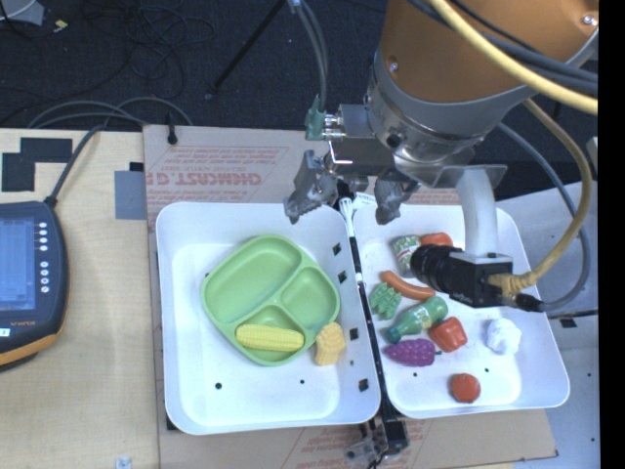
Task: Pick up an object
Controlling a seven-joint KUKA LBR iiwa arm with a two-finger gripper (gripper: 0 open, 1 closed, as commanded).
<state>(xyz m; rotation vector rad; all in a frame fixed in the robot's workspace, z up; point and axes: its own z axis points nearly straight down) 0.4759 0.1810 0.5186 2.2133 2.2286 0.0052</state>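
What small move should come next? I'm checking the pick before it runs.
Probably shift toward the right bin and descend: the gripper hangs with jaws spread over the bins' shared rim, holding nothing, while the nearest toys, like the hot dog, lie right of it.

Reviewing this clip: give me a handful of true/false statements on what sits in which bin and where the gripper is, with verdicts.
1. A green divided plate lies in the left bin. True.
2. A corn cob rests on the plate. True.
3. The purple grapes are in the left bin. False: they lie in the right bin.
4. The gripper hangs over the far end of the divide between the bins, with nothing between its fingers. True.
5. The red tomato sits on the plate. False: it lies on the right bin's floor, near the front.
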